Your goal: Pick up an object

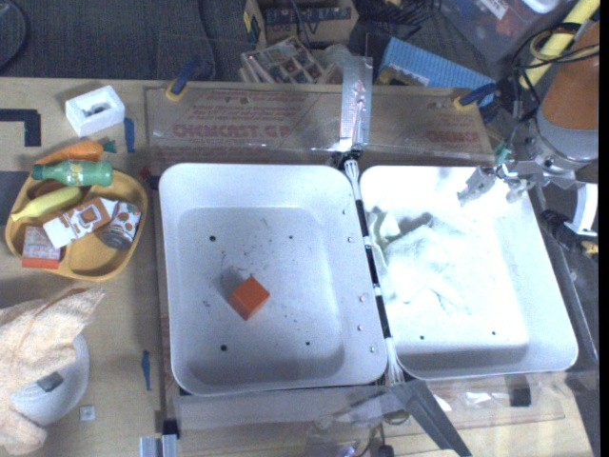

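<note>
You're looking at the wooden bench (57, 103), two white bins (257, 184) side by side, yellow bowl (76, 260) at left, small white box (94, 109), crumpled cloth (43, 341) below.

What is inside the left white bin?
One orange block lies on the floor of the left bin, with small dark specks around it. Nothing covers the bin, so its whole floor shows.

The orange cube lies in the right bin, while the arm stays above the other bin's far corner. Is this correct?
Not quite. The camera view shows the orange cube in the left bin, not the right one. The arm is over the far right corner of the right bin, so the cube and the arm are at different bins, as you said.
</note>
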Robot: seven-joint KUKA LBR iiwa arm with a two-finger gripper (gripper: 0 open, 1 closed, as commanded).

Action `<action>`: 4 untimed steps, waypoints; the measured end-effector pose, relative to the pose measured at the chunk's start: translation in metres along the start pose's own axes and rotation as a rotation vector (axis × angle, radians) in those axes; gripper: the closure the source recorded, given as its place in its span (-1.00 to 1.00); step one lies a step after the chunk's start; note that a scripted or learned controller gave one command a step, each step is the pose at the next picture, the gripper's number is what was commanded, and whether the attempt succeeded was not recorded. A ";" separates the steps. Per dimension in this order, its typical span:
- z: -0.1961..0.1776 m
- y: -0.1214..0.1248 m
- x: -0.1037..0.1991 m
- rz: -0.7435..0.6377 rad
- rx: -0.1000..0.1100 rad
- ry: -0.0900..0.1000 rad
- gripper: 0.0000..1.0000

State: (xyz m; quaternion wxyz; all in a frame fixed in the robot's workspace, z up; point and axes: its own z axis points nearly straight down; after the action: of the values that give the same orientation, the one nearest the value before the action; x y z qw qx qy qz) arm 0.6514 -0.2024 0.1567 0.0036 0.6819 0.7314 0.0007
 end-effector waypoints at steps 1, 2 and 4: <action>0.065 0.005 0.068 0.038 0.005 0.004 -1.00; 0.070 0.023 0.096 -0.090 0.000 0.002 -1.00; 0.057 0.025 0.096 -0.090 -0.007 0.001 -1.00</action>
State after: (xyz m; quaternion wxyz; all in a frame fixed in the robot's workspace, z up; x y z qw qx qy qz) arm 0.6696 -0.1053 0.0993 0.0056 0.6484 0.7613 0.0032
